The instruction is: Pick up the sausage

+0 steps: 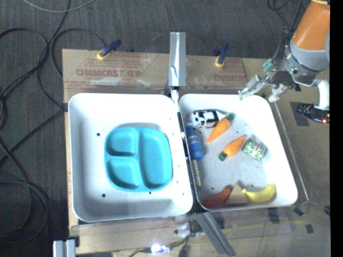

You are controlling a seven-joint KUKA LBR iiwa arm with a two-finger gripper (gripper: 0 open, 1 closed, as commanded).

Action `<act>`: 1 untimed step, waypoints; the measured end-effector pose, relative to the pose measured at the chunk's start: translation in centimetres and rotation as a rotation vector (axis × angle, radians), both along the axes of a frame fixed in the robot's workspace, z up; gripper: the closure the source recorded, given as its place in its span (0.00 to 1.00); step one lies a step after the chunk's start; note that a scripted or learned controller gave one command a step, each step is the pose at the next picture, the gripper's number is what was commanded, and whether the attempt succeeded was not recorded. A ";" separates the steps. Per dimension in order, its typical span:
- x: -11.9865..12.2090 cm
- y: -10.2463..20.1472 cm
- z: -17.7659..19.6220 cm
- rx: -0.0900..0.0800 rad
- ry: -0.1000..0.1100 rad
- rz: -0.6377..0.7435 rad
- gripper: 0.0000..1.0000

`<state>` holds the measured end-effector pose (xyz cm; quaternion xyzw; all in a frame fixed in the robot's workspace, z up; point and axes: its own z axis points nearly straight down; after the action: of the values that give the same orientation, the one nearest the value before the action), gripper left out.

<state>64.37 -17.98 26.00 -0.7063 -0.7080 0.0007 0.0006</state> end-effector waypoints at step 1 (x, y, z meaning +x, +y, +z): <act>-5.2 -4.3 -10.8 0.000 0.002 0.003 0.00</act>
<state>59.21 -22.33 15.24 -0.7051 -0.7091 0.0014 0.0012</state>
